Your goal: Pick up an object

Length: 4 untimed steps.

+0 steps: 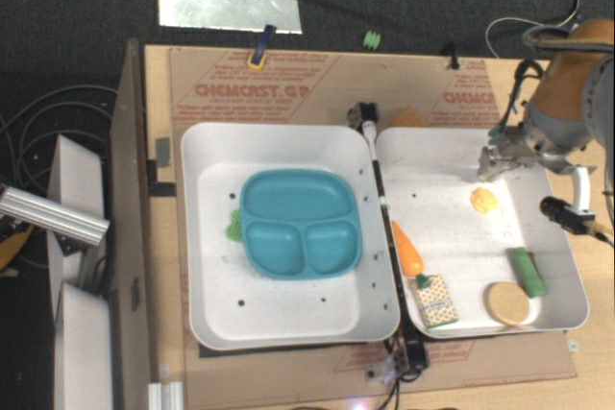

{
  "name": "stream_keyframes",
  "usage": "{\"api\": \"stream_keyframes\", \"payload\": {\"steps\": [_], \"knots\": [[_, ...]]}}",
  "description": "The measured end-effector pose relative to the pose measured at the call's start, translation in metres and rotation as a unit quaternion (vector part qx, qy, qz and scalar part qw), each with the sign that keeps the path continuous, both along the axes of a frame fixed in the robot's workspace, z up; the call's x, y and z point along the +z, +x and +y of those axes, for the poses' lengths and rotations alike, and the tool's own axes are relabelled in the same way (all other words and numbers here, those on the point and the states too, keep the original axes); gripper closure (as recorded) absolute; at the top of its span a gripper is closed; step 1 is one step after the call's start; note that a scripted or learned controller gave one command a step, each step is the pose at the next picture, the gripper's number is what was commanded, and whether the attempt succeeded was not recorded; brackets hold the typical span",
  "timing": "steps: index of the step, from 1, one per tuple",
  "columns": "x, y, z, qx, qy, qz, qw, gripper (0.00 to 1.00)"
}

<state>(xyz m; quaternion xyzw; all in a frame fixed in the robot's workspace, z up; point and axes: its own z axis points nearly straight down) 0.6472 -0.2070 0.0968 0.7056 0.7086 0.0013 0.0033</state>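
My gripper [494,162] hangs over the far part of the right bin [452,176], just above and behind a small yellow piece [483,200]. Nothing shows in its grasp. An orange carrot [408,250] lies by the bin's left wall. A patterned little box [435,300] sits at the near left. A tan round disc [507,302] and a green cylinder [527,271] rest at the near right.
The left bin [216,158] holds a teal divided plate [300,222] with a green bit [233,226] poking out at its left edge. The grey arm [567,101] and a black cable part [567,214] overhang the right bin's right side.
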Motion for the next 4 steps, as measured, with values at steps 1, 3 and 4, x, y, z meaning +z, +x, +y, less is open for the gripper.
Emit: {"api": "stream_keyframes", "payload": {"steps": [1,3,4], "knots": [[0.000,0.000,0.000,0.000,-0.0002,0.000,1.0000,0.00],[0.005,-0.039,0.000,-0.002,0.0008,0.004,1.0000,0.00],[0.031,-0.035,0.000,0.000,0.0009,0.001,1.0000,0.00]]}}
